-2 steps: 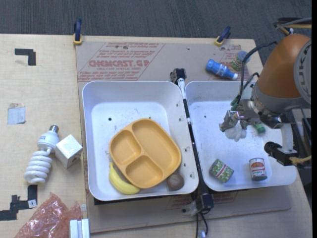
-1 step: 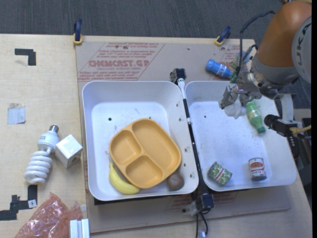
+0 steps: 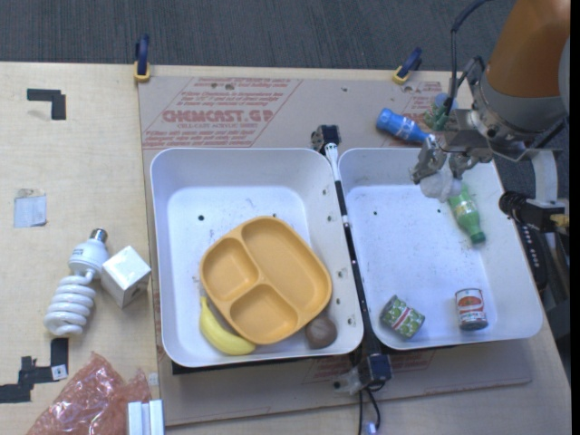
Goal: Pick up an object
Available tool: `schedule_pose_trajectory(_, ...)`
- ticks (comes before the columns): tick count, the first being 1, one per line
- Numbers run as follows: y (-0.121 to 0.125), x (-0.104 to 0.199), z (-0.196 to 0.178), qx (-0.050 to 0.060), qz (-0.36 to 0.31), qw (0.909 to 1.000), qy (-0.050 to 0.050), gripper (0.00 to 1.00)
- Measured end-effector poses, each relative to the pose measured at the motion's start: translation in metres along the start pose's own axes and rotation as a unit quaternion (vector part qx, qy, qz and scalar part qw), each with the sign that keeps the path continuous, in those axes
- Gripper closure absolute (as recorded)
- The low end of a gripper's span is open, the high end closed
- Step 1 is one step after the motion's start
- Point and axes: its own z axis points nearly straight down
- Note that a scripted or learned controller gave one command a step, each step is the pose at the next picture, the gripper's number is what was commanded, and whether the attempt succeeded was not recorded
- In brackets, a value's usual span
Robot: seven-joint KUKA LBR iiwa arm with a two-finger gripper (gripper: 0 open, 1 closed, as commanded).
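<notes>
The arm comes in from the right, and its gripper hangs over the far part of the right bin. The fingers are dark and blurred against other things, so I cannot tell if the claw is open or closed, and nothing is clearly seen between them.

Just beside the gripper, a green bottle lies on the bin floor near the right wall, tilted, with its clear top end toward the gripper. At the near side of the same bin there are two small cans: a green can lying on its side and a red can to the right of it. They are near each other but apart. A blue bottle lies outside the bin, on the board behind its far edge.

In the left bin a yellow divided plate rests partly on a banana, and a brown round object touches the plate's near right corner.

On the bench at the left lie a spiral light bulb and a white cube.
</notes>
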Motion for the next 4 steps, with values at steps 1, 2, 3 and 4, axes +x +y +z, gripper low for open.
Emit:
schedule_pose_trajectory(1,0.03,0.027,0.009,0.001,0.0,1.0,0.0,1.0)
schedule_pose_trajectory(2,0.024,0.076,0.008,0.001,0.0,1.0,0.0,1.0)
schedule_pose_trajectory(3,-0.02,0.006,-0.012,0.001,0.001,1.0,0.0,1.0)
schedule_pose_trajectory(4,-0.03,0.054,-0.009,0.0,0.0,1.0,0.0,1.0)
